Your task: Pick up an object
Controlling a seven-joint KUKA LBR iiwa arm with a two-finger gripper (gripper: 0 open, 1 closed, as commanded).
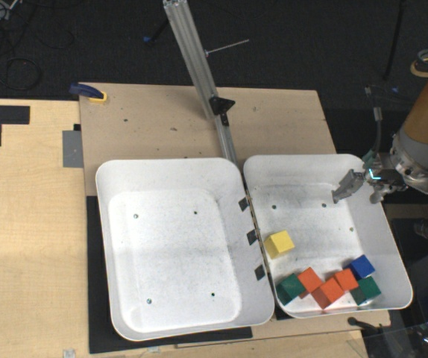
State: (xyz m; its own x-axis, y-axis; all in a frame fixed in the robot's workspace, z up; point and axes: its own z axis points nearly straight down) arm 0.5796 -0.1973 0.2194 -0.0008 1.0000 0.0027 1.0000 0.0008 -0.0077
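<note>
In the right bin (315, 170) lie several blocks. A yellow block (279, 244) sits near the bin's left wall. Along the front edge cluster a green block (290, 287), an orange block (310, 279), a red-orange block (329, 292), another orange block (346, 280), a blue block (362, 266) and a dark green block (366, 291). My gripper (362, 185) hangs over the bin's far right rim, open, with one finger (345, 186) reaching over the bin floor and nothing between the fingers.
The left bin (171, 245) stands beside the right one, with black clips (252, 236) along the shared edge. A slanted aluminium rail (197, 66) rises behind the bins. A blue and yellow clamp (89, 92) lies at the bench's far left.
</note>
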